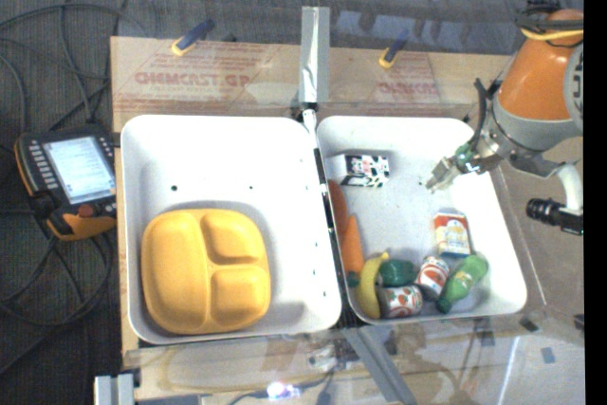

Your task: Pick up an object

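Note:
My gripper (pixel 453 168) hangs over the upper right part of the right bin (pixel 417 130), fingers spread apart with nothing between them. A black-and-white box (pixel 366 170) lies to its left near the bin's back. Below it lies a small red-and-white carton (pixel 451 233). Along the bin's front sit a green bottle (pixel 463 281), two small cans (pixel 432 275) (pixel 401 300), a green pepper (pixel 395 272) and a banana (pixel 368 285). A carrot (pixel 350 240) lies along the left wall.
The left bin (pixel 218 133) holds a yellow sectioned plate (pixel 206 269). A teach pendant (pixel 66 177) lies left of the bench. The metal divider post (pixel 312 62) stands between the bins at the back.

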`<state>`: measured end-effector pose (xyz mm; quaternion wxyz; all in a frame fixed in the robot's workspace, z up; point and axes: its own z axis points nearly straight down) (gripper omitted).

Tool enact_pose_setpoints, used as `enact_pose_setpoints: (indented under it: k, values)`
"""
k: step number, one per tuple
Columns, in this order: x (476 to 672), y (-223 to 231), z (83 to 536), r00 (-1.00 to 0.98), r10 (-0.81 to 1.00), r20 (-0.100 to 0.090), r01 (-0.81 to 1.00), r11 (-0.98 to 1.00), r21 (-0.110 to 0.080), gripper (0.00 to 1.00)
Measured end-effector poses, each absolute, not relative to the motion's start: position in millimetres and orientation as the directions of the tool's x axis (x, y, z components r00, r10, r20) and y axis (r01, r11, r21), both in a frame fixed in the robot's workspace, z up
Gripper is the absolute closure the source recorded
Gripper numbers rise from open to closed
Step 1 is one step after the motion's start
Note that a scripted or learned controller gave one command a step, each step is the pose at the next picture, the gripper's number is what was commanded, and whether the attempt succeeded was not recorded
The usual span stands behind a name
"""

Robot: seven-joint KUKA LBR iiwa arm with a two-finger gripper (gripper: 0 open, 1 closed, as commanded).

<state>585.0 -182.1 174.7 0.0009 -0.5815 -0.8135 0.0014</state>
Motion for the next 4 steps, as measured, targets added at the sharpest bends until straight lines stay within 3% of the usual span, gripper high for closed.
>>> enact_pose_setpoints:
  k: [1,2,3,4]
  values:
    - [585.1,-182,175,-0.324,0.946,0.000,0.946,0.324,-0.002,0.00]
    - [540.9,-216,94,-0.313,0.950,0.002,0.950,0.313,0.004,0.00]
    - [507.6,-221,116,-0.147,0.989,0.005,0.989,0.147,-0.001,0.00]
    - [488.1,-172,90,-0.293,0.956,-0.019,0.956,0.294,0.012,0.00]
